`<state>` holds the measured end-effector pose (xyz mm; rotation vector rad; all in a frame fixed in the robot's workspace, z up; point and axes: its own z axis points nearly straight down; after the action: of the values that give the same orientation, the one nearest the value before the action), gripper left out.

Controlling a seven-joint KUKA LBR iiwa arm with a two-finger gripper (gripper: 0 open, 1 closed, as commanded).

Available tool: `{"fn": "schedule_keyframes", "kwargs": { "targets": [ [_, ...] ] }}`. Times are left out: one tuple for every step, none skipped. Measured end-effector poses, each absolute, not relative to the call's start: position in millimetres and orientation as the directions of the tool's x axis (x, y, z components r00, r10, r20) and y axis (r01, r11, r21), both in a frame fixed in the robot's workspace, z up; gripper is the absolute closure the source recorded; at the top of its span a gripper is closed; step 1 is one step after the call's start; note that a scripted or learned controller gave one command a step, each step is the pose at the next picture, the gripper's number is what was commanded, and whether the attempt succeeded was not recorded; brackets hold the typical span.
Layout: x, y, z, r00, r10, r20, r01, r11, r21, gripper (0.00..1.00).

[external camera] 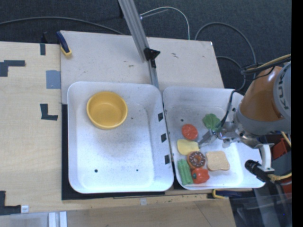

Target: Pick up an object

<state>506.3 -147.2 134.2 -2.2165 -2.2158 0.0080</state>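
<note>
The right bin (pixel 227 98) holds several toy foods: a red tomato (pixel 190 131), a green leafy piece (pixel 211 122), a yellow piece (pixel 187 146), a brown donut (pixel 196 160), a slice of bread (pixel 218 161), a green cucumber (pixel 184 171) and a red pepper (pixel 200 175). My gripper (pixel 208 137) reaches in from the right and hangs low over the middle of this bin. It sits just below the green piece, right of the tomato and above the donut. I see nothing lifted off the bin floor.
A yellow bowl (pixel 107 109) stands in the upper left of the left bin (pixel 118 174). A grey metal pole (pixel 137 27) slants down to the divide between the bins. Cables lie on the dark floor behind the bench.
</note>
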Motion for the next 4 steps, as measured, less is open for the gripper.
{"fn": "schedule_keyframes", "kwargs": {
  "targets": [
    [507.1, -147.0, 90.6, -0.001, 1.0, 0.001, 1.0, 0.001, -0.001, 0.0],
    [507.0, -146.2, 100.2, -0.002, 1.0, 0.001, 1.0, 0.002, -0.001, 1.0],
    [515.1, -143.0, 145.5, -0.002, 1.0, -0.001, 1.0, 0.002, 0.002, 1.0],
    [516.0, -142.8, 198.0, -0.002, 1.0, -0.001, 1.0, 0.002, 0.003, 1.0]
  ]
}}
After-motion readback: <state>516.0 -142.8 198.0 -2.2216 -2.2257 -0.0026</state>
